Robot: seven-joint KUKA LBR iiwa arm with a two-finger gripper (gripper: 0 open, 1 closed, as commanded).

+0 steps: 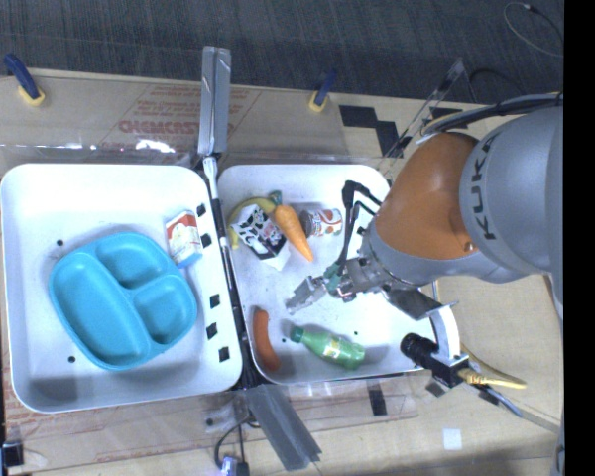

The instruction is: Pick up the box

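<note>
The box (182,238) is a small red and white carton in the left bin (20,266). It leans against the upper right edge of a blue divided plate (124,297), close to the wall between the bins. My gripper (309,290) hangs over the middle of the right bin (377,181), well to the right of the box and across the divider. It points left and is open, with nothing between its fingers. The grey arm with its orange band (431,211) covers the right side of that bin.
The right bin holds a banana (250,206), a carrot (295,230), a black and white packet (262,232), a small can (326,222), a sausage (263,335) and a green bottle (329,346). A metal divider (214,97) runs between the bins.
</note>
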